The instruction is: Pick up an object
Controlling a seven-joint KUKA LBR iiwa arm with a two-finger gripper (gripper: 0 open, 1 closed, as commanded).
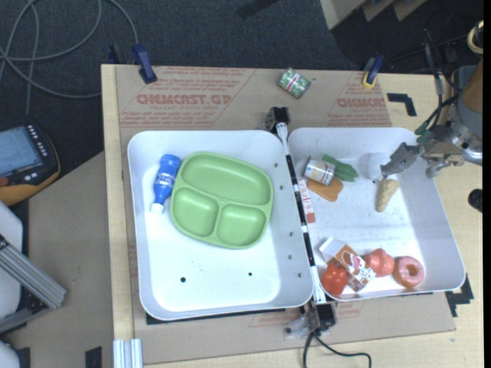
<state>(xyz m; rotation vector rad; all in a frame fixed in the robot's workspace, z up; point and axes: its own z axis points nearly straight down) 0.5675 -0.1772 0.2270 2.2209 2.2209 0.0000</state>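
A pale baguette-like piece (386, 193) is lying in the right bin (430, 244), its long axis running nearly upright in the view, the top tilting slightly right. The jaws (410, 159) are hovering just above its upper end, spread and holding nothing. A can (321, 172) is lying left of the piece.

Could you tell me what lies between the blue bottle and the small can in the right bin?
In the camera view, the green divided plate lies between the blue bottle and the can.
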